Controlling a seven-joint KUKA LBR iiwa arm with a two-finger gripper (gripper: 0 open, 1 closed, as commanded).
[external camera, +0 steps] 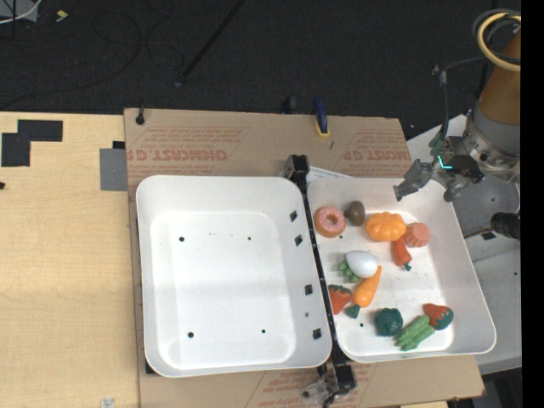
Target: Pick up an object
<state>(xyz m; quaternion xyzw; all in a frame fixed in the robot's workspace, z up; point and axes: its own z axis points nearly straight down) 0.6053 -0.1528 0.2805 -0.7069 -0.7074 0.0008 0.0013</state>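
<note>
Gripper hangs at the upper right corner of the right bin, over the rim and not down among the toys. Two dark fingers are spread apart with nothing between them, so it reads as open and empty. Probably a hover or approach pose; no pick target is obvious yet.

Candidate objects all sit in the right bin, loosely clustered. Nearest the gripper: orange pumpkin, pink-red piece just beside it, brown lump and pink donut to the left. Mid bin: white egg touching a carrot, with green bits underneath. Near edge: dark green piece, green pod, and a red strawberry-like toy.

The jumble looks like a random drop, good for grasp variety. The pumpkin is the closest and roomiest pick.

Left bin is white and shallow and touches the right bin along a black divider. Both rest on a cardboard sheet atop a light wood bench. Dark floor with cables lies behind.
</note>
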